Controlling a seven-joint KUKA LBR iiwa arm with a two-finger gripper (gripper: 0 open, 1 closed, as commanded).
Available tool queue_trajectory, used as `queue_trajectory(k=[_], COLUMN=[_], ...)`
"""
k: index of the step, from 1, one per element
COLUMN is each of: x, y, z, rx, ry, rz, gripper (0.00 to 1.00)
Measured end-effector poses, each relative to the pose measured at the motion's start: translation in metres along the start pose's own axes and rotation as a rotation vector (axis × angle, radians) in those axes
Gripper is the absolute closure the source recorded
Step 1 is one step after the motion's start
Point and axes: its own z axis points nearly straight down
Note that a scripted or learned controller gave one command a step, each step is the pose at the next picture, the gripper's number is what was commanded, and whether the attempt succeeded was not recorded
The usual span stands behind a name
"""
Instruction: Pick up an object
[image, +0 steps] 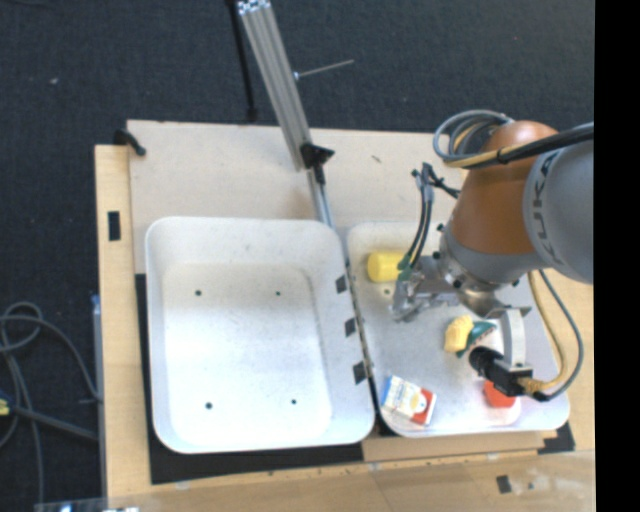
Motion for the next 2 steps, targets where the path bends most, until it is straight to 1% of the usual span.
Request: queue_trajectory(k=[2], x=[0.094], y=[0.012], z=[-0.025], rx=[-0.002], ry=[0.000], rz=[-0.001], gripper=[1.00])
